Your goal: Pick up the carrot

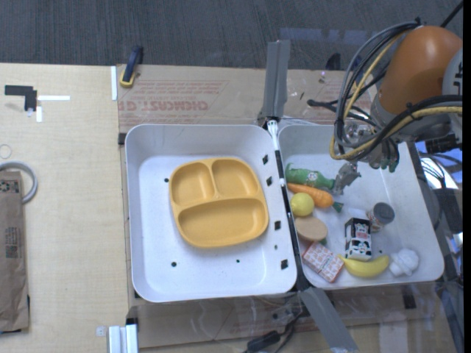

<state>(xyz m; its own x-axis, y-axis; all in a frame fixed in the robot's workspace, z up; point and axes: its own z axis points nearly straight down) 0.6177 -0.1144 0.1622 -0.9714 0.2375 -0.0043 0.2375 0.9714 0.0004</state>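
Observation:
The orange carrot (313,195) lies in the right bin (412,197) near its left wall, pointing left, with its green stub at the right end. Just above that right end is my gripper (344,178), reaching down from the arm at the upper right; it sits beside the tip, and nothing shows as held in it. A yellow lemon (302,205) touches the carrot from below, and a green packet (309,176) lies just behind it.
The right bin also holds a tan round piece (310,229), a red-and-white packet (323,261), a banana (366,266), a small box (358,239), a grey can (382,213) and a white lump (404,262). A yellow divided plate (218,201) sits in the left bin (147,219).

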